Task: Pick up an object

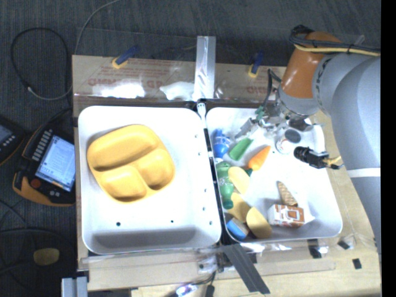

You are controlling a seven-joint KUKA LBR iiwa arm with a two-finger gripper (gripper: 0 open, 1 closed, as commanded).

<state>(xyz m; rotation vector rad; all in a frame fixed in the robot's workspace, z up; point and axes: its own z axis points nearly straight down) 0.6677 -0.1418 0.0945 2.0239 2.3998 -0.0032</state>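
Now the arm [322, 79] is reaching down from the right, gripper [267, 117] hanging over the right bin [322, 209]; finger state and lettering are proving unreadable

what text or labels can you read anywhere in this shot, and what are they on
Nothing here reads clearly.
Red print on the clear sheet behind the bins: mirrored or blurred, not legible.
Screen of the handheld pendant left of the bench: lit, text too small.
Small orange and white carton in the right bin: printed, but no words can be made out.
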